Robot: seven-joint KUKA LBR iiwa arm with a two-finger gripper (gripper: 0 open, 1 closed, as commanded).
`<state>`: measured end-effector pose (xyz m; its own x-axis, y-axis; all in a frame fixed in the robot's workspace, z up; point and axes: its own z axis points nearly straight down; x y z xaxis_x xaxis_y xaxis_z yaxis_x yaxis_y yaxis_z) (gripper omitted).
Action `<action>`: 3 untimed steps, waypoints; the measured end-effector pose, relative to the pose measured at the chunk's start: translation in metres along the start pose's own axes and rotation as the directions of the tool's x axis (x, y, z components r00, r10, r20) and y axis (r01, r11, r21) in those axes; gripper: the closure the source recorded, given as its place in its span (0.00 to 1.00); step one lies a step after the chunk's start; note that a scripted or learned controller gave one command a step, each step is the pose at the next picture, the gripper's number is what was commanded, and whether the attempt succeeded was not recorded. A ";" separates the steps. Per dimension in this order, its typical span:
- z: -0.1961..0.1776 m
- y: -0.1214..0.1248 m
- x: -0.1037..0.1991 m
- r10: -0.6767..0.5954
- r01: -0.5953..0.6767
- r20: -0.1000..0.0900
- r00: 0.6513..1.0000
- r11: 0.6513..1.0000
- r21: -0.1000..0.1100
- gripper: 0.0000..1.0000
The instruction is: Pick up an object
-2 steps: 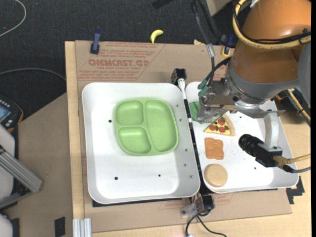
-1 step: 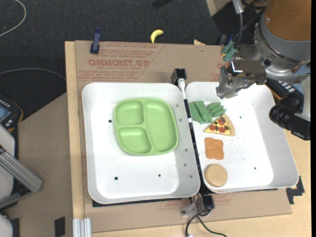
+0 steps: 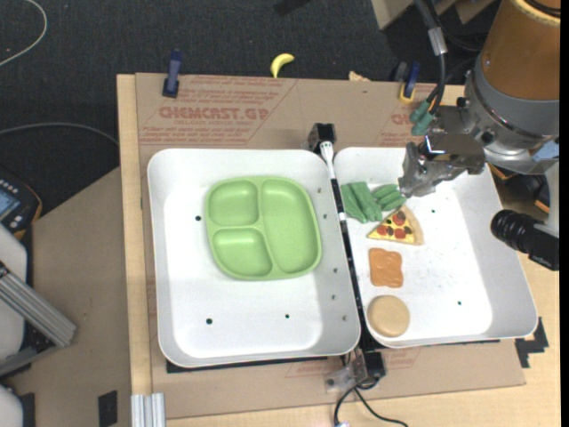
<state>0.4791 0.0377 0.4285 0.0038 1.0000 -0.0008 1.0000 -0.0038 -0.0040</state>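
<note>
Jaws' state can't be told as the gripper [image 3: 414, 183] hovers at the green beans [image 3: 369, 200] in the right bin [image 3: 480, 265] beside the pizza slice [image 3: 396, 228]; beans look light, soft toy food, best pinched across the bundle's middle.

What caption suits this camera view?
Gripper above green beans and pizza slice in the right bin.

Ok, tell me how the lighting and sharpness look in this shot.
Camera view: even, bright light, with only soft shadows along the left bin's inner wall and under the green divided plate; mild sheen on the plate's compartments; the pizza slice toy and green beans toy are sharp; the gripper is slightly soft; the arm's orange band is out of focus.
</note>
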 end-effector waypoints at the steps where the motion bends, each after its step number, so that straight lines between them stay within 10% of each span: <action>1: 0.101 -0.001 0.055 -0.009 0.009 0.000 1.000 1.000 0.007 1.00; 2: -0.054 0.001 -0.012 0.002 -0.002 -0.002 1.000 1.000 -0.025 1.00; 3: 0.048 0.000 0.008 -0.004 0.004 0.000 1.000 1.000 0.006 1.00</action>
<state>0.4786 0.0459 0.3802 -0.0001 1.0000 -0.0011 1.0000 0.0001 -0.0099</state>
